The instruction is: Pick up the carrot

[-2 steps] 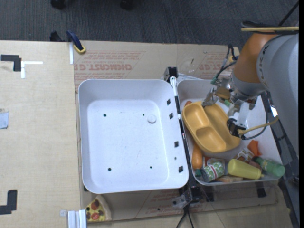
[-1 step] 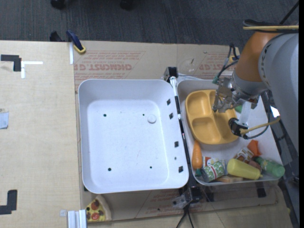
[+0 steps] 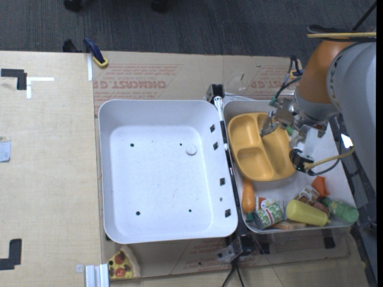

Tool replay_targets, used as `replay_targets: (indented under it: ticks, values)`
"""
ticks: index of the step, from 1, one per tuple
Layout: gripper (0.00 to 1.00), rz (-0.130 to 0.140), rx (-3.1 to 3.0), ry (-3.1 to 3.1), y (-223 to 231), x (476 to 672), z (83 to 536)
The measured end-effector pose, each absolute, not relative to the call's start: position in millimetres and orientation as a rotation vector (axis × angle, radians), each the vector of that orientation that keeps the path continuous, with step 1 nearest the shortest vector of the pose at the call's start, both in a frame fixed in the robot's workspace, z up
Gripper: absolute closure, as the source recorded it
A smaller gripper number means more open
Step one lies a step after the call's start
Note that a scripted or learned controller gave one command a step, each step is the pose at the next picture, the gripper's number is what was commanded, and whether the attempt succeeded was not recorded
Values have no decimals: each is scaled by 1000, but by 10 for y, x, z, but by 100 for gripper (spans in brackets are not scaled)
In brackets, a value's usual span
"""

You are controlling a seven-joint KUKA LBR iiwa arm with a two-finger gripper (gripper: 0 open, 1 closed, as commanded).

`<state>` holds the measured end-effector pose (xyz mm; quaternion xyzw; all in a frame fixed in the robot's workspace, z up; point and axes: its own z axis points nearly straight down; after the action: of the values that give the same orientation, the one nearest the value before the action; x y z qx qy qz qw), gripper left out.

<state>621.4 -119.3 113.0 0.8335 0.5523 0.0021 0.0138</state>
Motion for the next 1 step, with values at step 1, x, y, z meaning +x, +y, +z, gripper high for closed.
replay_targets:
  ticks: [1]
  values:
    - [0, 12, 2516, 1885, -1718, 6494, 997]
